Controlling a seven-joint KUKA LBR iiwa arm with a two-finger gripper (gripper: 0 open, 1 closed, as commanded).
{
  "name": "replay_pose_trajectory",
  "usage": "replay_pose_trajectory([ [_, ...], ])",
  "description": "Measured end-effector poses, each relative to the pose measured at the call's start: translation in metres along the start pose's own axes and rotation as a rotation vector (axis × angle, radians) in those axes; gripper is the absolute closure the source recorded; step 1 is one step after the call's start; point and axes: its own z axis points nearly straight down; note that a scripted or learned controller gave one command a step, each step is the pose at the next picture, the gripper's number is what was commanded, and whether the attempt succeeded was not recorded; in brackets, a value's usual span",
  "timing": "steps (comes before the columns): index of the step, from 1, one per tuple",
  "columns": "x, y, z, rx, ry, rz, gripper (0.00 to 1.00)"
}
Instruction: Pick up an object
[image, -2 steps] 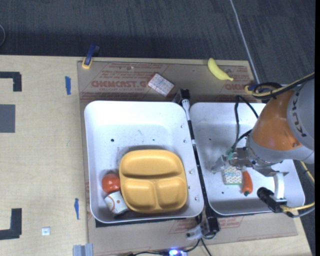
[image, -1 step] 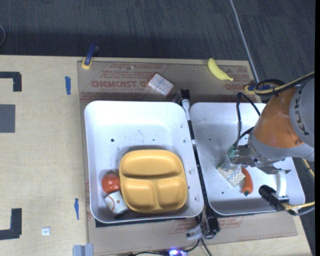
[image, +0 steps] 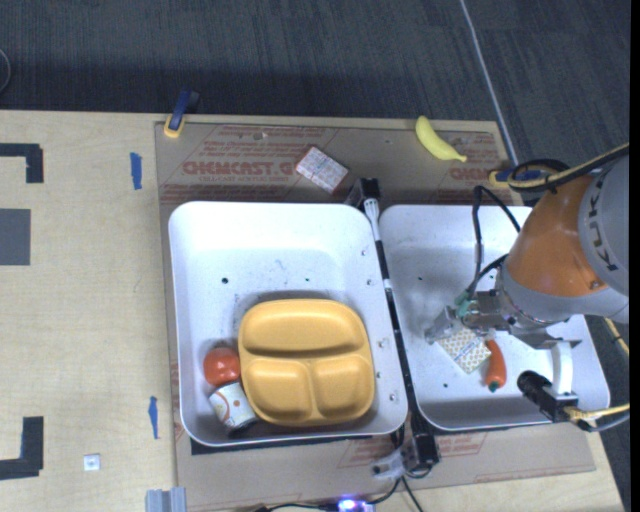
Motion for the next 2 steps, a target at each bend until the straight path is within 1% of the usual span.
replay_pose_trajectory([
  [1, -0.003, -0.031, 0.021, 0.011, 0.004, 0.000, 0.00],
  [2, -0.003, -0.029, 0.010, 0.007, 0.004, 0.000, 1.00],
])
